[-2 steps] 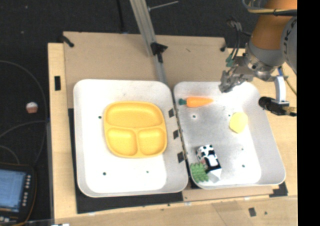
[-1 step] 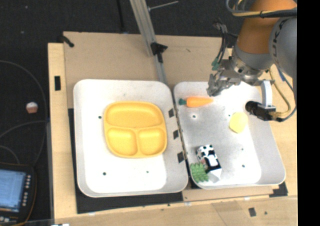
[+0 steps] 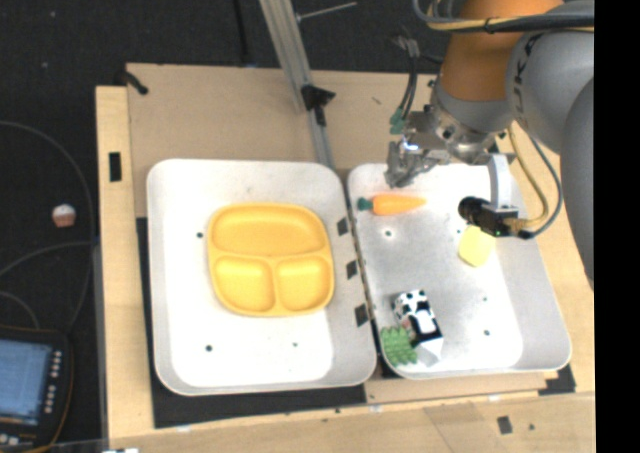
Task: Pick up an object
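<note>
Your tool (image 3: pixel 403 169) hangs over the far left corner of the right bin (image 3: pixel 540 341), and you cannot tell from this slanted view how it is set. Nothing shows held in it.

The nearest candidate is the toy carrot (image 3: pixel 392 204), lying flat on the bin floor just below the tool, nearly under it, its long axis running across the bin with the green end toward the divider. Judge it light and rigid, probably smooth moulded plastic, so it may roll or squirt out of a pinch. Take it across the thick orange middle, jaws closing over the short width, not on the tapering tip.

Further to the tool's right and a little nearer you lies a pale yellow block (image 3: pixel 476 246), likely light, possibly soft; its flat sides should offer an easy hold. Well away toward the near edge of the bin sits a black-and-white toy (image 3: pixel 417 315) touching a green piece (image 3: pixel 398 344); crowded together, they would be awkward to separate.

In the left bin (image 3: pixel 180 361), well apart from the tool, rests a yellow divided plate (image 3: pixel 269 258): broad, shallow, stiff, hard to pinch except at its rim.

No brand, label or writing is legible on any of these.
</note>
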Tool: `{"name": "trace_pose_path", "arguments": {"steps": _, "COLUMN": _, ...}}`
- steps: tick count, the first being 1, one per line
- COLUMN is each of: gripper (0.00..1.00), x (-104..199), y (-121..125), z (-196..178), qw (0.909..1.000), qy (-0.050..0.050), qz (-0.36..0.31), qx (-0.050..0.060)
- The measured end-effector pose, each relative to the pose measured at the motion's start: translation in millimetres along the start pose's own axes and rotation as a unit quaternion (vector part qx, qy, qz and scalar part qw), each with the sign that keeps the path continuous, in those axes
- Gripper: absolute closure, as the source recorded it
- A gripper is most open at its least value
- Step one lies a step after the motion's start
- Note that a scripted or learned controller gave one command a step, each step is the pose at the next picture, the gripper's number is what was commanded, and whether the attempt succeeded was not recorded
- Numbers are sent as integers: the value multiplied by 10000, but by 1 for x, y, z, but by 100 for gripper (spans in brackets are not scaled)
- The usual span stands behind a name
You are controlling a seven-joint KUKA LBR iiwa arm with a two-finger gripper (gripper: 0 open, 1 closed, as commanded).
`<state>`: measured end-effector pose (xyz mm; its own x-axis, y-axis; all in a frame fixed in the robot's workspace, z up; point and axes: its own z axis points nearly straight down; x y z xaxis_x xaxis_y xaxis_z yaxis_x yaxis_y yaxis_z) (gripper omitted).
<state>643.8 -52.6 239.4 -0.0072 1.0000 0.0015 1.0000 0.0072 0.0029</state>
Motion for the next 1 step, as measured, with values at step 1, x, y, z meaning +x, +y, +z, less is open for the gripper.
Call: {"name": "trace_pose_path", "arguments": {"steps": 1, "gripper": 100, "x": 58, "y": -11, "z": 7, "qw": 10000, "qy": 0, "qz": 0, "qx": 17}}
